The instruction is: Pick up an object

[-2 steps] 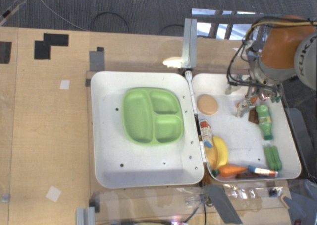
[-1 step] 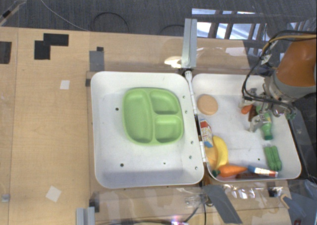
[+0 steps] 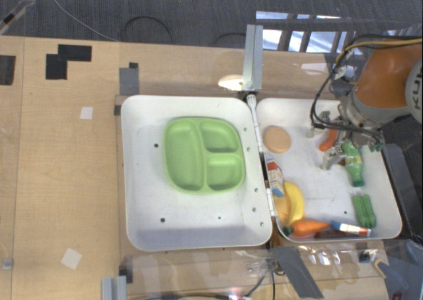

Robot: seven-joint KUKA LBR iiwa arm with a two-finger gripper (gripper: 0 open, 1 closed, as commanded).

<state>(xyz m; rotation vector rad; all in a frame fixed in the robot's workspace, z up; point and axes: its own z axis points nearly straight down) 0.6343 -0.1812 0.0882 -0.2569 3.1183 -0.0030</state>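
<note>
Grey metal fingers (image 3: 332, 158) hang low over the right bin (image 3: 390, 219), the gripper (image 3: 340, 153) sitting under the arm's (image 3: 386, 84) orange band at the bin's upper right. Whether those fingers are open or closed, I cannot tell; the wrist and its black cables (image 3: 322, 104) crowd the view. An orange piece (image 3: 328, 140) lies right by the gripper on its left side, and a green bottle (image 3: 353, 164) lies just beside the fingers on the right, neck pointing down the bin; I can't make out either one between the fingers.

Moving out across the bin floor: a tan round disc (image 3: 277, 139) sits near the divider, well left of the gripper. Down the left wall, a small red-and-white bottle (image 3: 273, 176), then a banana (image 3: 295, 201), and a carrot (image 3: 309, 228) along the bottom edge. Next to the carrot lies a marker (image 3: 349, 228), and a green vegetable (image 3: 364, 211) sits at lower right.

Over in the left bin (image 3: 142, 219), a green divided plate (image 3: 203, 154) lies flat in the middle.
</note>
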